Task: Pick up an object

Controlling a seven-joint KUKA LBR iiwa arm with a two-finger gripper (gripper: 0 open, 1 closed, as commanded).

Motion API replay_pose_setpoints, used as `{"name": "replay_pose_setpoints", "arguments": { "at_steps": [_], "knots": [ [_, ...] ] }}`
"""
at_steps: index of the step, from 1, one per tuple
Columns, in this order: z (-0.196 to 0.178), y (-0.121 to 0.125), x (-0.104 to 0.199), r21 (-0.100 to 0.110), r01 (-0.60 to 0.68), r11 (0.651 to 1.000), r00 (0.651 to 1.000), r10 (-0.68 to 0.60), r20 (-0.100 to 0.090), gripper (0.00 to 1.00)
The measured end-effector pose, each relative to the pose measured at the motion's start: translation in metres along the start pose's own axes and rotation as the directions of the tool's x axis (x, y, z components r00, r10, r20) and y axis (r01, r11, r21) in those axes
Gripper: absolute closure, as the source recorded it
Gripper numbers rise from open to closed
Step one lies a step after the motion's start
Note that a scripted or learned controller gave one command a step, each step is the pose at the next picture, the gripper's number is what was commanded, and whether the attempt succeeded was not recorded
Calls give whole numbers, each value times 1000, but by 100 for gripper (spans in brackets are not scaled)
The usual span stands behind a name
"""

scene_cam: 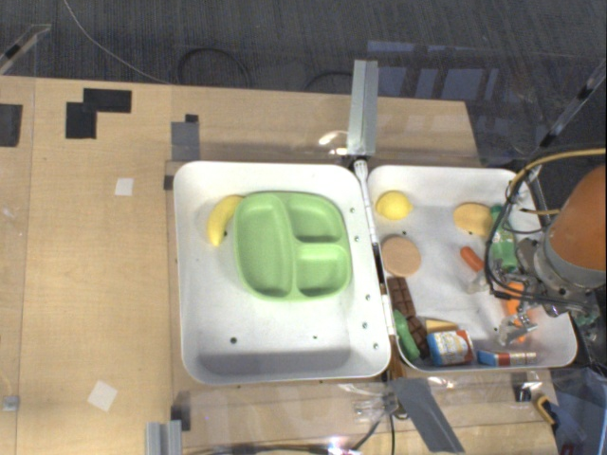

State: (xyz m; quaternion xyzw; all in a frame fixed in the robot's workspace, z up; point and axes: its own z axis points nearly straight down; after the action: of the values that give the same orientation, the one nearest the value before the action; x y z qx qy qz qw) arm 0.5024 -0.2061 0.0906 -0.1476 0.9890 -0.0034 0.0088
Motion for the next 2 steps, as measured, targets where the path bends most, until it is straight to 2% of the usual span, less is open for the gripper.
{"name": "replay_pose_setpoints", "arguments": {
  "at_steps": [2],
  "knots": [
    [0, 5, -6, 4, 44, 999, 999, -44, -1, 0]
  ]
}}
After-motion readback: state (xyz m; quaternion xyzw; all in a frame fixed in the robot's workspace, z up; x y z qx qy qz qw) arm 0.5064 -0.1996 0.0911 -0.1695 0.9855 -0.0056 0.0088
